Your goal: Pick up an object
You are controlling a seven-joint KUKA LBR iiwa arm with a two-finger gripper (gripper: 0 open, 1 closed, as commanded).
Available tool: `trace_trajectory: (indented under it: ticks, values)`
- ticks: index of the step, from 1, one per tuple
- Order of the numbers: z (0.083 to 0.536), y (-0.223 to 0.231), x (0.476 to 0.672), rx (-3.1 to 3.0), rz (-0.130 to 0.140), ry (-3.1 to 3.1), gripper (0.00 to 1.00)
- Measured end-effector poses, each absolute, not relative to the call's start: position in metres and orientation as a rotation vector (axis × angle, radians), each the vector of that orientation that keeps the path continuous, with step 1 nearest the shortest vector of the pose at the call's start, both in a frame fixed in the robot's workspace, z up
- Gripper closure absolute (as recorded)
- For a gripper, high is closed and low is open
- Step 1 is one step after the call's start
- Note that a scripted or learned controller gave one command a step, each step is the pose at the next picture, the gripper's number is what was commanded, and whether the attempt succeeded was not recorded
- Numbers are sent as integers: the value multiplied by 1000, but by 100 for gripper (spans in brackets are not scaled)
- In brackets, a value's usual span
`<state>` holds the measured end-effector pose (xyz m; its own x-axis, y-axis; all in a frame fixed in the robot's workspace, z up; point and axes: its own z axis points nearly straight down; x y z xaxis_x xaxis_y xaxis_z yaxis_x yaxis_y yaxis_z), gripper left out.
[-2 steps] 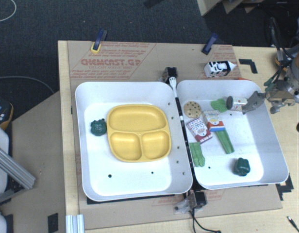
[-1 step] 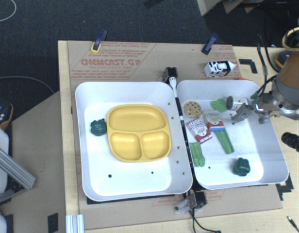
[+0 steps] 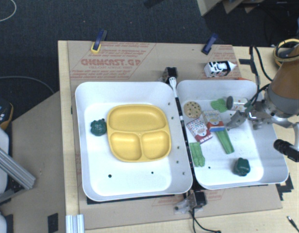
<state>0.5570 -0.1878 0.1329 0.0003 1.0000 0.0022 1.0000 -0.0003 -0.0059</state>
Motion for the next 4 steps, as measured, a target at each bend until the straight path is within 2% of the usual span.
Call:
trace_trajectory:
  ticks: [1,2,4]
  values:
    - [84,-187,558,-2222,-2,-2218,0]
    - [98,-188,560,-2227,-6,-2225,100]
    - [221,-197,550,-2228,-6,-2229,100]
